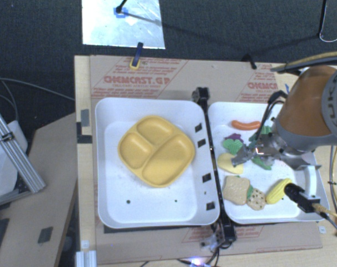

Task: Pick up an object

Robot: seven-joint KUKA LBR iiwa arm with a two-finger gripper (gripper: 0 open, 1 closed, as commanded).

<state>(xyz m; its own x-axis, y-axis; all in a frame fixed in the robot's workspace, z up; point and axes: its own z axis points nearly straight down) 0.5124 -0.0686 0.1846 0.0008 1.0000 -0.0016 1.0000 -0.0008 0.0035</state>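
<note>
A slanted overhead look at a bench carrying two shallow white bins side by side, on a board printed with red lettering.

The left bin point(110, 204) holds one large thing — a yellow divided plate point(156, 151) with three compartments, lying near the bin's centre and turned at an angle to its walls. It looks like rigid moulded plastic, light but broad and flat, so a two-finger grip would have to catch its raised rim.

The grey arm with its orange band point(305, 107) reaches over the right bin point(224, 109) from that bin's right wall. Its gripper point(251, 154) sits low among the items at the bin's middle; whether its fingers are spread or closed cannot be told, and nothing is plainly held.

The right bin's contents are small toy foods, probably light, stiff and a little slick. Near the front edge lie a tan bread-like slice point(236, 189), a speckled cookie point(256, 199) touching it, and a yellow corn cob point(276, 191) just beside a black part of the arm's mount. Towards the left wall lies a pale yellow wedge point(226, 163), with a green leafy piece point(233, 145) just behind it — both close to the gripper. An orange sausage point(246, 124) lies near the back edge; narrow and rounded, it would best be pinched across its middle.
</note>
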